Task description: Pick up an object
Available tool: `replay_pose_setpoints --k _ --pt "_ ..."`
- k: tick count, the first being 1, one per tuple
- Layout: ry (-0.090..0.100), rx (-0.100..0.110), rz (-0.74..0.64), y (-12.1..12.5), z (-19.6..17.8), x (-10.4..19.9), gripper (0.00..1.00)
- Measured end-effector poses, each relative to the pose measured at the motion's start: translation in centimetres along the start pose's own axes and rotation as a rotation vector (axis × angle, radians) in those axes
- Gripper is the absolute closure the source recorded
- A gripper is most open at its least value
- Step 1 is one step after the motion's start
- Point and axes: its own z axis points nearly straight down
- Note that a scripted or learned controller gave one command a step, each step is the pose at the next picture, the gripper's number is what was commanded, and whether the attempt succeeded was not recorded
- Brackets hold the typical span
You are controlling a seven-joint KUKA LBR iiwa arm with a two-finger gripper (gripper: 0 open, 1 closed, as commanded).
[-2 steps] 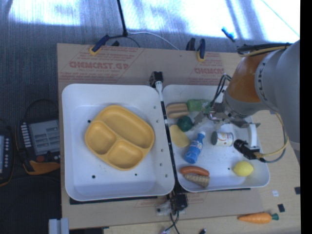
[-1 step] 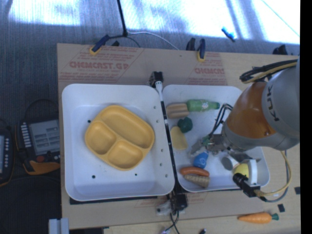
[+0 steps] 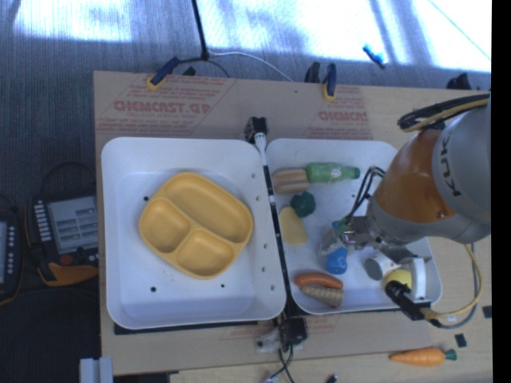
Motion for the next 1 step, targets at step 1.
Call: replay_pose_setpoints --k 1 --pt "0.013 0.033 -0.004 0.55 -12.45 6.08 1.00"
